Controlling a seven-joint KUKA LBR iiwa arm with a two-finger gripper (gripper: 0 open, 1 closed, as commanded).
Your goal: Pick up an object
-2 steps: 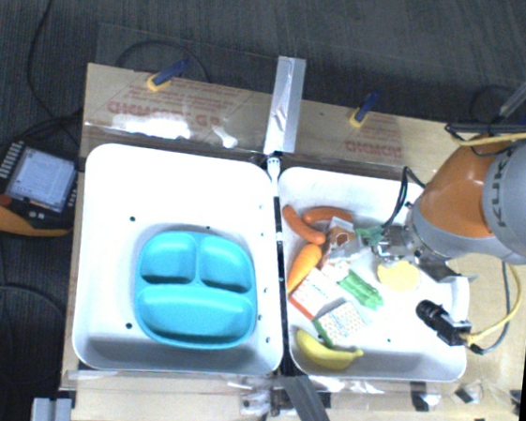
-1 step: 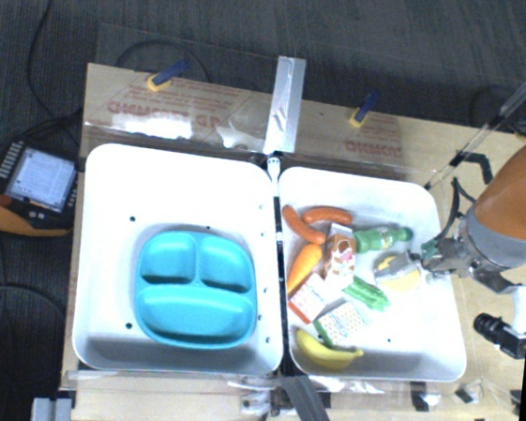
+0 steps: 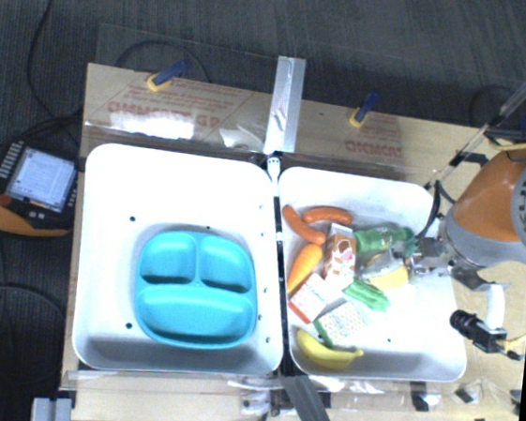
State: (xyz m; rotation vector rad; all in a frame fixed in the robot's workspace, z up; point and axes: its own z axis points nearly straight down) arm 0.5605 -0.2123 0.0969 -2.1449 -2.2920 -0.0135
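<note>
The right bin (image 3: pixel 436 352) serves as the landmark. Its contents crowd the side nearest the central divider (image 3: pixel 280 263): a sausage (image 3: pixel 317 215) lies at the back, a carrot (image 3: pixel 302 264) slants just beside the divider below it, and a banana (image 3: pixel 324 351) curves along the front edge. Between them sit a small printed carton (image 3: pixel 338 256), a red-and-white packet (image 3: pixel 309 300) and a patterned card (image 3: pixel 345 320), packed close and partly overlapping. A green bottle (image 3: pixel 380 238) lies on its side toward the middle of the bin, with a green piece (image 3: pixel 365 295) and a yellow block (image 3: pixel 389 276) just in front of it.

The end effector (image 3: pixel 415 261) reaches in over the bin's right wall, low near the yellow block and the bottle; whether it is apart or together cannot be told, since dark cabling and the wrist blur together there. The arm (image 3: pixel 499 208), with its orange band, stands outside the right wall.

The bin's front right corner is bare white floor, the widest free space inside it. The left bin (image 3: pixel 119 188) across the divider carries a blue divided tray (image 3: pixel 198 287), with bare floor along all of its walls.
</note>
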